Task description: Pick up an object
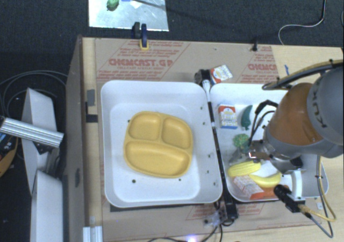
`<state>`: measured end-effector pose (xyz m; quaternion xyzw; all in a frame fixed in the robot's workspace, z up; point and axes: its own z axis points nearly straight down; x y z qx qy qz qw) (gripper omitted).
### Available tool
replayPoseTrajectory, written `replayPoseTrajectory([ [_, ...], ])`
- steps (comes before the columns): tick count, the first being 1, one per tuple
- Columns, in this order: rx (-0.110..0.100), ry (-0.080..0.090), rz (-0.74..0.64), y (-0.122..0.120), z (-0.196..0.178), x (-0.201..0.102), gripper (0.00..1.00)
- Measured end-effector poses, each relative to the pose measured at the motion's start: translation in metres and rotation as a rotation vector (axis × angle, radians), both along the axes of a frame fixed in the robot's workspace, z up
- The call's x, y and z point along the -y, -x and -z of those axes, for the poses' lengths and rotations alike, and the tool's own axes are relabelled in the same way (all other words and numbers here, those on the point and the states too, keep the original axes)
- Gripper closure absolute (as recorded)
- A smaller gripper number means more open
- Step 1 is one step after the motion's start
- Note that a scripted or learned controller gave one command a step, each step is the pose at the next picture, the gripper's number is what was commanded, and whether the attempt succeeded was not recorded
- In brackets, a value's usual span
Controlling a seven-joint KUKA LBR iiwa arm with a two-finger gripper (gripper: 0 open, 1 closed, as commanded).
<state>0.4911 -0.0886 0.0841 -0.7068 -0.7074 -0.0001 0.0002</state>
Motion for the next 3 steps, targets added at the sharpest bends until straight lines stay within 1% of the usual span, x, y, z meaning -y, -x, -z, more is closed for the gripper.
replayPoseTrajectory([
  [1,0.003,0.001,-0.001,-0.071,-0.006,0.02,0.0],
  [2,0.0,0.001,-0.001,-0.054,0.0,0.028,0.0],
  [3,0.002,0.0,-0.002,-0.055,-0.011,0.028,1.0],
])
